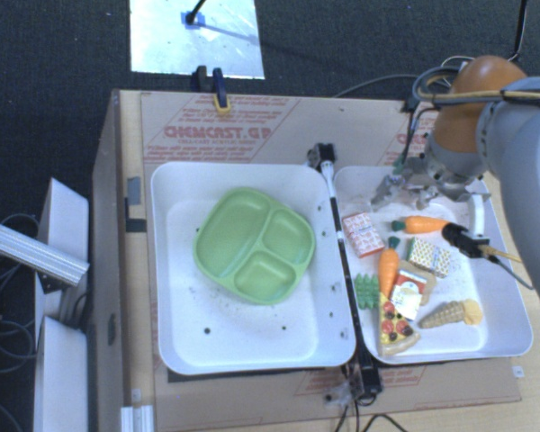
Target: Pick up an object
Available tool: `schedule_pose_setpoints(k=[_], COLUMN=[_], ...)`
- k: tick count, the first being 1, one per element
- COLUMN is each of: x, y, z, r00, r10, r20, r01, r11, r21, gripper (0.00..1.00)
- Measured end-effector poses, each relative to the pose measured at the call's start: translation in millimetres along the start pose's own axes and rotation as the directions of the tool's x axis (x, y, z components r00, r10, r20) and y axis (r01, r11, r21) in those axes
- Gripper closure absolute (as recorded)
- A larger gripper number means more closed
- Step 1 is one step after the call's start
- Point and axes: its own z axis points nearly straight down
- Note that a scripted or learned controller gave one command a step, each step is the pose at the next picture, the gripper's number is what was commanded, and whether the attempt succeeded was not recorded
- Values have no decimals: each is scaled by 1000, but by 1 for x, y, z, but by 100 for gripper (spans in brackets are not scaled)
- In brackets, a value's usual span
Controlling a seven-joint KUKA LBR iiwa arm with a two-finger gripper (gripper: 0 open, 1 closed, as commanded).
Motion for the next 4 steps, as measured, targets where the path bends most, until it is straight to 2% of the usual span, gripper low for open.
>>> schedule_pose_setpoints(k=[1, 3, 4], x=[-6, 11, 5], y=[0, 0, 0], z=[0, 0, 0], r00=[1000, 1000, 1000], r10=[1, -3, 1], r20=[0, 0, 1], r01=[-1, 3, -1], r11=[1000, 1000, 1000], r21=[0, 1, 0], gripper=[0, 0, 0])
